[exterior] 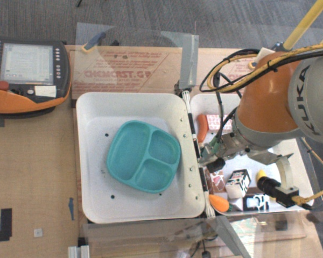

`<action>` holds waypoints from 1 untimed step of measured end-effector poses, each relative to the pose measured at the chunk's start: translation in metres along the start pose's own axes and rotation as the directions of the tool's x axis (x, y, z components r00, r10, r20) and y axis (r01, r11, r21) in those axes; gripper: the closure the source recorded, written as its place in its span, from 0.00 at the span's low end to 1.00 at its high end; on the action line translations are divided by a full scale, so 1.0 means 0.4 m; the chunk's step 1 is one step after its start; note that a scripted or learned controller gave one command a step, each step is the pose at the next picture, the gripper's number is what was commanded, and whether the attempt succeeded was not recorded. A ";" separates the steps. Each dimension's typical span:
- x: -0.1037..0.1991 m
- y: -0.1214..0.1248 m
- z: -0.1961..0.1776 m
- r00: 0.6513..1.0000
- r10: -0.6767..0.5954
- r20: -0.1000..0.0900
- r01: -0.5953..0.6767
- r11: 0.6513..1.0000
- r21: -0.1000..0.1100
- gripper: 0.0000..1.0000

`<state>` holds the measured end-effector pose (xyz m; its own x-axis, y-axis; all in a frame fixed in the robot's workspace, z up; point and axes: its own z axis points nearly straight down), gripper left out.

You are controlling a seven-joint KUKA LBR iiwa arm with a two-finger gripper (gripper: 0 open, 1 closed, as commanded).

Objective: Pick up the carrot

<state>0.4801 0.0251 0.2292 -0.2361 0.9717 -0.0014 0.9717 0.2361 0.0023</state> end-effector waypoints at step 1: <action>0.003 0.022 -0.016 0.975 -0.223 0.000 0.223 0.975 0.000 1.00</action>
<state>0.4882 0.0284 0.2358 -0.4465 0.8948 -0.0021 0.8948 0.4465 0.0020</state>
